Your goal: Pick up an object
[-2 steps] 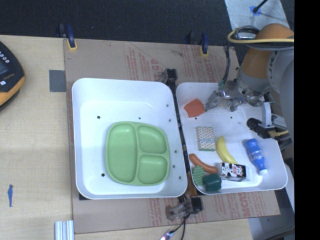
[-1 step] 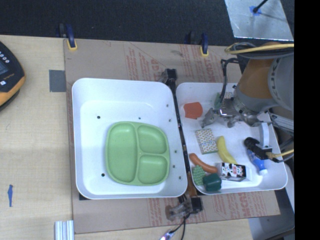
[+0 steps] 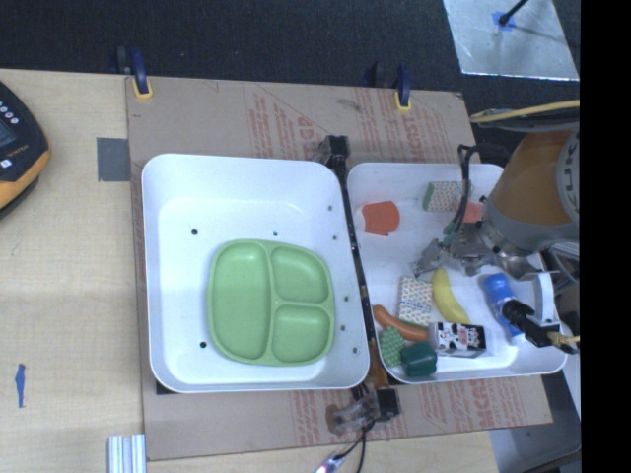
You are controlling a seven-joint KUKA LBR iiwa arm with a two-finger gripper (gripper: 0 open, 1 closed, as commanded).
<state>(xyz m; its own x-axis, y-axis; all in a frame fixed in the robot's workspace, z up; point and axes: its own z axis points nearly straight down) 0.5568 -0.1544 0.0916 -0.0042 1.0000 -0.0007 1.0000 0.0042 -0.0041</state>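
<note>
red faint print on the cardboard [image 3: 296,116] is unreadable; pincer [image 3: 434,257] state i cannot tell.

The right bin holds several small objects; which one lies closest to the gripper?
The yellow banana, just below the gripper in the right bin. The orange-red block and green object lie farther away.

Both white bins [image 3: 168,264] look like smooth, slightly glossy plastic. The green divided plate [image 3: 271,302] has a matt plastic look. Under them lies matt brown cardboard [image 3: 296,116] with red print, on a pale wood-grain bench [image 3: 59,294].
</note>
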